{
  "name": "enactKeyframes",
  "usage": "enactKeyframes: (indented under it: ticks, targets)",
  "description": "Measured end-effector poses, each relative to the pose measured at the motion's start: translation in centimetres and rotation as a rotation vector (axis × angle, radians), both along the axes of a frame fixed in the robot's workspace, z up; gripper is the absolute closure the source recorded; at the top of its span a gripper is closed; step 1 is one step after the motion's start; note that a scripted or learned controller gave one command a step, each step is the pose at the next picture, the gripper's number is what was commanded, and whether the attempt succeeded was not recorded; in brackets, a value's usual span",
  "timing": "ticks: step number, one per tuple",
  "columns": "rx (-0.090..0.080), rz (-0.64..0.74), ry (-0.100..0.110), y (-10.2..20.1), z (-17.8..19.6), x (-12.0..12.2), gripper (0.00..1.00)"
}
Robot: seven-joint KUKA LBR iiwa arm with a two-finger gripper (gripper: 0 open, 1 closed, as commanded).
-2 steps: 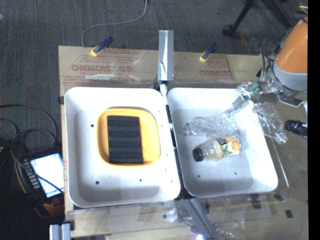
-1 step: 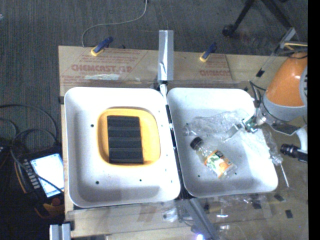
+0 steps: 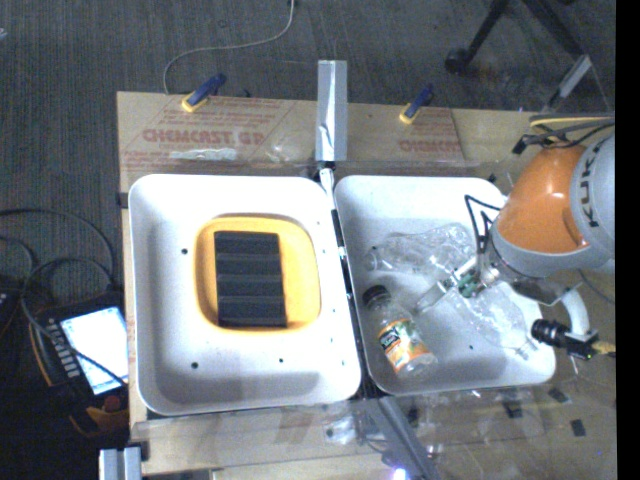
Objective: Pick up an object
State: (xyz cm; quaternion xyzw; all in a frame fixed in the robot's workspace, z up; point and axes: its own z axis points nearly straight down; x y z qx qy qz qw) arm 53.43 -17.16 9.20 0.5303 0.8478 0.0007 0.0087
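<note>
Bottle, cap toward upper left

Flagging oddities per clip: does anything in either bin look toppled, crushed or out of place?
Yes. In the right white bin, a small bottle with a black cap and orange label lies on its side, and the clear plastic packaging beside it looks crumpled.

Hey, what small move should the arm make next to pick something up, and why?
Probably lower the gripper onto the clear crumpled plastic directly under it in the right bin; the small bottle lies further toward the bin's front left.
</note>
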Motion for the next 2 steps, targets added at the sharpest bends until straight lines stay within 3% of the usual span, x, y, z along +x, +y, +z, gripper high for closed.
enactKeyframes:
  ticks: [1, 2]
  targets:
    - [0.009, -0.159, 0.015, -1.1, 2.0, 5.7, 0.0]
    - [0.02, -0.447, 0.072, -2.3, 4.3, 10.0, 0.0]
